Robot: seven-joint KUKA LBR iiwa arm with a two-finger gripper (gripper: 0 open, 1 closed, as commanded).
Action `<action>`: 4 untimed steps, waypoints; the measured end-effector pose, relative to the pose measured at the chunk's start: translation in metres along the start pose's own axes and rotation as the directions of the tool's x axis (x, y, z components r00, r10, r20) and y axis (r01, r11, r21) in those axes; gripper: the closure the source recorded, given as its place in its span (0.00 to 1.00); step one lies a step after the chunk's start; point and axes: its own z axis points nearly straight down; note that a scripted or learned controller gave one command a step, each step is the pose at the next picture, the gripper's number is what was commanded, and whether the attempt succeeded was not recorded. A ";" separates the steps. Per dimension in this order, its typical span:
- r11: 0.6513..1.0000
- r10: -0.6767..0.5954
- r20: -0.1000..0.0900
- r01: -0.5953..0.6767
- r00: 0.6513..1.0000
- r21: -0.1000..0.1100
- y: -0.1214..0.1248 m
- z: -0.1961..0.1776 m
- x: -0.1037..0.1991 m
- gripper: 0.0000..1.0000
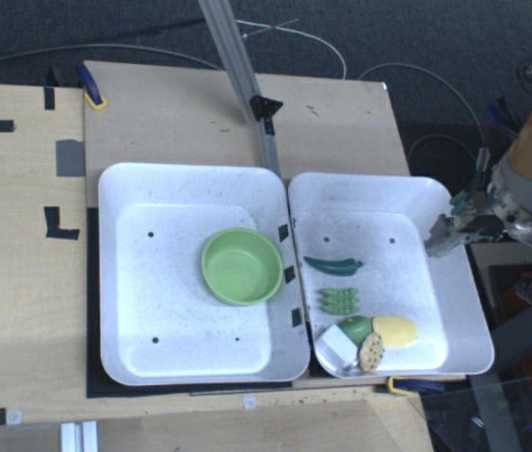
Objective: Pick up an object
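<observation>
The right bin holds a dark green chili pepper, a light green pea pod, a green round item, a yellow lemon-shaped piece, a white block and a speckled cracker, the last few crowded in its front corner. A green bowl sits in the left bin. My gripper hangs at the right bin's right rim, well right of the objects, with nothing visible in it.
A slanted grey metal pole with a black clamp runs down to the seam between the bins. Cables lie on the dark floor behind the bench. The arm's wrist stands just outside the right bin.
</observation>
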 end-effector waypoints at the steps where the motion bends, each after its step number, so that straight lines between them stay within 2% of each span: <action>1: 1.000 -0.006 -0.004 0.006 1.000 0.006 0.016 -0.004 0.054 1.00; 2: 1.000 -0.005 -0.003 0.005 1.000 0.009 0.032 0.013 0.107 1.00; 3: 1.000 -0.006 -0.004 0.007 1.000 0.006 0.052 0.010 0.162 1.00; 4: 1.000 -0.006 -0.004 0.006 1.000 0.007 0.059 0.012 0.214 1.00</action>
